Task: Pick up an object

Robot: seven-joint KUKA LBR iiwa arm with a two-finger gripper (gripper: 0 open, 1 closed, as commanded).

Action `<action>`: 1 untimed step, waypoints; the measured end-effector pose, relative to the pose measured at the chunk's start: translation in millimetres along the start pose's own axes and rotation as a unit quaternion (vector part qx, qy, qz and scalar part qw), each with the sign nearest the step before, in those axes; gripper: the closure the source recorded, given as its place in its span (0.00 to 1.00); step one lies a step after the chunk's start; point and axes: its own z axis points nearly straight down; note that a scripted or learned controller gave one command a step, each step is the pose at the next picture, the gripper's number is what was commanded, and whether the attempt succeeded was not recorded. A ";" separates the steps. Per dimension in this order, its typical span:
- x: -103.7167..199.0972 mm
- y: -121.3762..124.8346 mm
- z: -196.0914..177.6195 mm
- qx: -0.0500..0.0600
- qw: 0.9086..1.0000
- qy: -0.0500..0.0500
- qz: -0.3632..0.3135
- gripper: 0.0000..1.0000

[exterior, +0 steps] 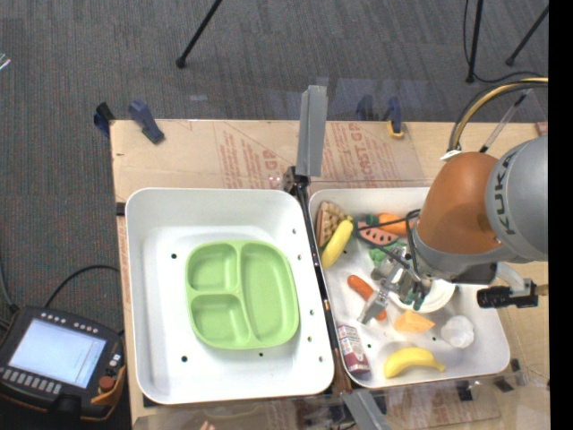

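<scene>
The grey arm with its orange band (458, 206) leans in from the right over the right white bin (488, 352), wrist angled down and leftward. Its metal two-finger gripper (374, 310) sits low beside the small red-orange sausage-shaped toy (362, 287), whose long axis runs from upper left to lower right. Whether the gripper is apart or together, I cannot tell. Past the sausage, toward the bin's near wall, lies a yellow plastic banana (411, 361); up-left of the sausage stands a yellow corn cob (337, 242).
</scene>
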 end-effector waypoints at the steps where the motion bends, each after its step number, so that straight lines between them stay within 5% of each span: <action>1: 0.1 1.8 -9.6 0.000 1.000 0.000 -0.004 1.00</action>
